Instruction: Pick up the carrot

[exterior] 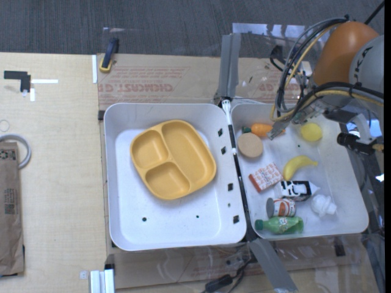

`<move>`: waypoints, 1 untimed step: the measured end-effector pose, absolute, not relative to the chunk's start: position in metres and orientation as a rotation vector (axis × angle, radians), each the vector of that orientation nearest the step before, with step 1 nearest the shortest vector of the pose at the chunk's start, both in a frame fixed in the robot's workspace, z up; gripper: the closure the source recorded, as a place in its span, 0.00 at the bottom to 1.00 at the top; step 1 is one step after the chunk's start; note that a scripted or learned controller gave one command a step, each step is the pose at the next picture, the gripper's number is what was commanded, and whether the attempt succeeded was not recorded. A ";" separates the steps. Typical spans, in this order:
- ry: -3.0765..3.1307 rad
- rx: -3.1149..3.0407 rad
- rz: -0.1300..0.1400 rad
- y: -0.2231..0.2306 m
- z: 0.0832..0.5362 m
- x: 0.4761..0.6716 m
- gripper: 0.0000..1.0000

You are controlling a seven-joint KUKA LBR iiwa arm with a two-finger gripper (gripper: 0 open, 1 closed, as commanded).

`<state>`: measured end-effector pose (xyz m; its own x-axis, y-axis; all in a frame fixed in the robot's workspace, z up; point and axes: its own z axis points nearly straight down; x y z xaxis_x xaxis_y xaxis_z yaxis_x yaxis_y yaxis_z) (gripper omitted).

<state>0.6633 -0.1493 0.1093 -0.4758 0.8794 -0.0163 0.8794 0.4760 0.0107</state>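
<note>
Showing one carrot, one banana, two bins

plate in left bin; carrot at right bin's back, behind cookie

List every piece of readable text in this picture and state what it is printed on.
"CHEMCO...", mirrored red print, rest blurred: cardboard sheet behind the bins.
Brown paper bag: dark print, too small to read.
Red-and-white packet, small can, green bottle, black-and-white item: labels too blurred.

Matt yellow plastic plate, smooth white bins, brown cardboard.
</note>
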 end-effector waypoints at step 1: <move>2.865 1.277 0.000 -0.101 0.176 0.660 0.00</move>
<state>0.6599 -0.1007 0.1762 -0.6688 0.7434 -0.0043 0.7435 0.6688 0.0017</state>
